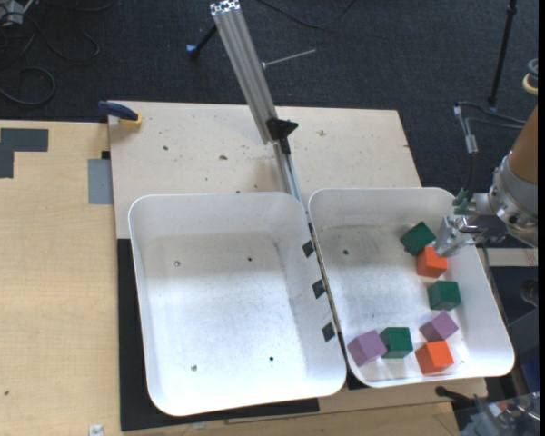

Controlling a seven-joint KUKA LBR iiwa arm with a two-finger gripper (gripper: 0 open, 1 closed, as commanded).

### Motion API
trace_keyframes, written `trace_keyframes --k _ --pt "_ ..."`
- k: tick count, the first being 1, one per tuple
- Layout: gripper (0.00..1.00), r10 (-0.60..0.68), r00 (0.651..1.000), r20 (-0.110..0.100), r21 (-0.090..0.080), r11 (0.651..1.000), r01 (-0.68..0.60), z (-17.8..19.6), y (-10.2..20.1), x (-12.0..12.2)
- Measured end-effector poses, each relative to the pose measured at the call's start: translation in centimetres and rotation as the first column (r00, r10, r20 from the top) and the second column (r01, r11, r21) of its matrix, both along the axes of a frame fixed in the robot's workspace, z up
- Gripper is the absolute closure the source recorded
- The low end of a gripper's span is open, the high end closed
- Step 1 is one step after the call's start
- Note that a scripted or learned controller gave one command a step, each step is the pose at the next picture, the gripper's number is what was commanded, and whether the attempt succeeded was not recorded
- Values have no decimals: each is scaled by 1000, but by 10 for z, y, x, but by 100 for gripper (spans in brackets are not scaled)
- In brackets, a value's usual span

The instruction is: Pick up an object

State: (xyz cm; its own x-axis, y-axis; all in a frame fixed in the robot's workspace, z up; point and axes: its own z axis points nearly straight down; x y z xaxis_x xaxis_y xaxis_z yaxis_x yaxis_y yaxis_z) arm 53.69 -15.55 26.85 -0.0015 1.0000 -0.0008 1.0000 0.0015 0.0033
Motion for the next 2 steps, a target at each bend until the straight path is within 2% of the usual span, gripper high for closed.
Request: trace_keyframes --k 2 --pt "100 2 1000 -9 3 1000 -2 -29 97 12"
